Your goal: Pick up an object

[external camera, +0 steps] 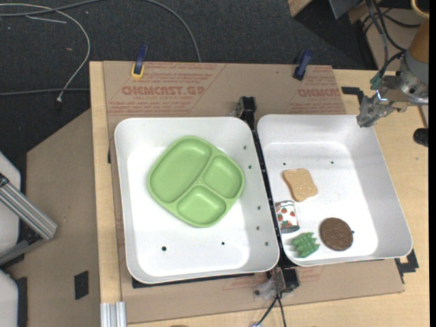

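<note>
1. Camera view: the gripper (368,114) sits at the upper right, above the far right corner of the right bin (371,176). Its tips point toward the bin's rim. I cannot tell whether the fingers are spread or pressed together; they are too small and blurred. Nothing shows between them.
2. The grey wrist and cables run off up and to the right of the gripper.
3. Toast slice (300,184): tan, flat on the right bin floor, below and left of the fingers, well apart from them.
4. Small can (287,215): white with red marks, lying against the right bin's left wall, just below the toast slice and further from the fingers.
5. Green vegetable piece (305,244): near the bin's front edge, just below the can.
6. Brown round cookie (336,234): just beside the vegetable piece on its right, almost straight below the fingers, well apart from them.
7. Left bin (136,244): holds a green divided plate (196,180) with three compartments, far left of the fingers.
8. Both bins rest on a cardboard sheet (204,90) on the table, fixed at its far edge by two blue clamps (141,60).
</note>
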{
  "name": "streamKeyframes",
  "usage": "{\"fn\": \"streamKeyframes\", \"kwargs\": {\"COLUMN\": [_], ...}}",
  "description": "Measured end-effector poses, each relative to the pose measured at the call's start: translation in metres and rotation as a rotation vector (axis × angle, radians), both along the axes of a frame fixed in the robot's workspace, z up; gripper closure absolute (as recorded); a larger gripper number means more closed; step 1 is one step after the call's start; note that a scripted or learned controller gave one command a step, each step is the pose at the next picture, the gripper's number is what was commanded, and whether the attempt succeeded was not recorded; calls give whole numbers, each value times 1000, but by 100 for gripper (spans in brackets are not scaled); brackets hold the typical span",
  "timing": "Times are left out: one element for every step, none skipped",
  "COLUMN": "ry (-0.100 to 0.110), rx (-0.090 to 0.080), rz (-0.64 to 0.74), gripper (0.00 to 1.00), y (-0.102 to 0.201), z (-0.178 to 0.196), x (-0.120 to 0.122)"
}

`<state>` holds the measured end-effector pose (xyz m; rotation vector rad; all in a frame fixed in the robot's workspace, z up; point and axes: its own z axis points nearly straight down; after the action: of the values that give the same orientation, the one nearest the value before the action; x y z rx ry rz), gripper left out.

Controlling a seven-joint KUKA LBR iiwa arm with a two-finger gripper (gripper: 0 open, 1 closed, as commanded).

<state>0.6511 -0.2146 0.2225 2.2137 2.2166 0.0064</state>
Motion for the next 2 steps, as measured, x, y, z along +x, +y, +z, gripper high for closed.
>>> {"fn": "streamKeyframes", "kwargs": {"ry": [3, 3], "rx": [1, 1], "rz": [-1, 0], "gripper": [100, 100], "y": [-8, -8], "z": [48, 73], "x": [1, 2]}}
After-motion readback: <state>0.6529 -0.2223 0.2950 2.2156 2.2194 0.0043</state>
